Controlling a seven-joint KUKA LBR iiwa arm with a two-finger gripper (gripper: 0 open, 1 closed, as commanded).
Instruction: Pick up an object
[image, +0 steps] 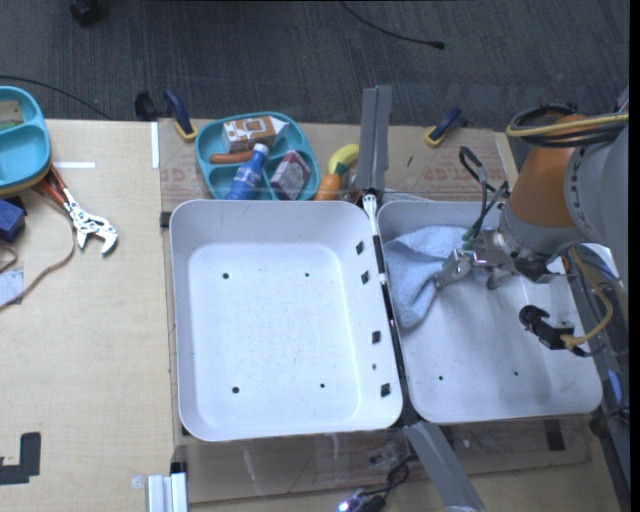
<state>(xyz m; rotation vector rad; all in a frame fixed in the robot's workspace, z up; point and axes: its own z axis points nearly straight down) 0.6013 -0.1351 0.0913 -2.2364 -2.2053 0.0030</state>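
Hanging from the gripper (447, 273), a light blue cloth (412, 268) was seen pinched between closed fingers, draped over the right bin (500, 395) near its back left corner. The left bin (270, 415) was alongside.

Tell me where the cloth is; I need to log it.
The cloth lies in the right bin, in its upper left corner against the divider between the bins, with the end effector at its right edge.

Blue tray (18, 140) (far left) cut off by the edge.
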